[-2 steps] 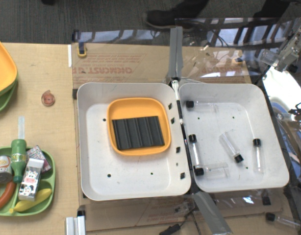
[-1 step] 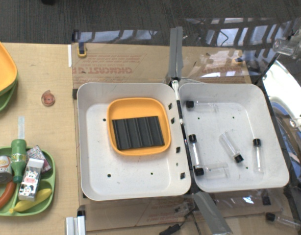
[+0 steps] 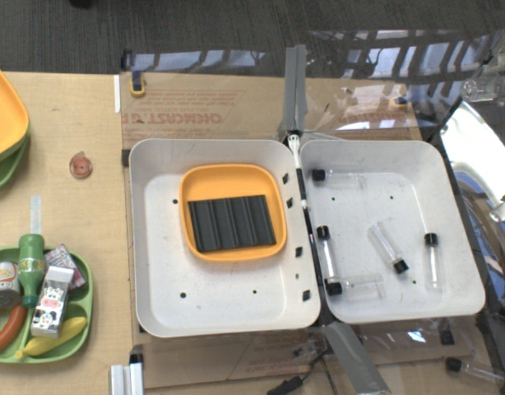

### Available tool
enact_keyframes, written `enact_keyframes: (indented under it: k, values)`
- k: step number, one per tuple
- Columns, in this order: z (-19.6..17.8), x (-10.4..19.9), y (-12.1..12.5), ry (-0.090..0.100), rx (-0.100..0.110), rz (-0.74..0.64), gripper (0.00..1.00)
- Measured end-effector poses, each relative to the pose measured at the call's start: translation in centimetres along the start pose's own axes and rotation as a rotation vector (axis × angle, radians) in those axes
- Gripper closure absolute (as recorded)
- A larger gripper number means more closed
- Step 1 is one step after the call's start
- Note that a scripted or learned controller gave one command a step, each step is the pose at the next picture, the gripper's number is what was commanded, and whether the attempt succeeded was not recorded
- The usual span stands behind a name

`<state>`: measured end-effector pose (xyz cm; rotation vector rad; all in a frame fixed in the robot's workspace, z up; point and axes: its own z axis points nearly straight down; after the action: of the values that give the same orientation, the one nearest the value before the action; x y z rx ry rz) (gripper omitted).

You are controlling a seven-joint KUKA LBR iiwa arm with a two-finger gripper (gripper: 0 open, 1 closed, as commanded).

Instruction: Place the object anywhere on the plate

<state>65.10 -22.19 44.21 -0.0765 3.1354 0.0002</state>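
Claw-side bin (image 3: 450, 179) holds capped tubes (image 3: 386, 248); cardboard (image 3: 203, 105) (upside down) reads CHEMCAST.

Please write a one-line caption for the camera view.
Orange plate with dark ridged mat in left bin; clear tubes in right bin.

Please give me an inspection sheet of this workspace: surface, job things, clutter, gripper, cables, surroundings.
Surface: left bin and right bin, side by side on cardboard.
Job's things: orange plate in left bin, bearing a dark ribbed block; clear tubes with black caps in right bin.
Clutter: green tray of toy food, orange dish, both left of the bins.
Gripper: nothing seen.
Cables: black cable at bottom edge.
Surroundings: dark floor.
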Motion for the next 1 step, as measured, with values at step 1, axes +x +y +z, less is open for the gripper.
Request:
enact_keyframes:
  k: [1]
  values:
    - [0.04, -0.91, -0.03, 0.0, -0.001, -0.31, 1.0]
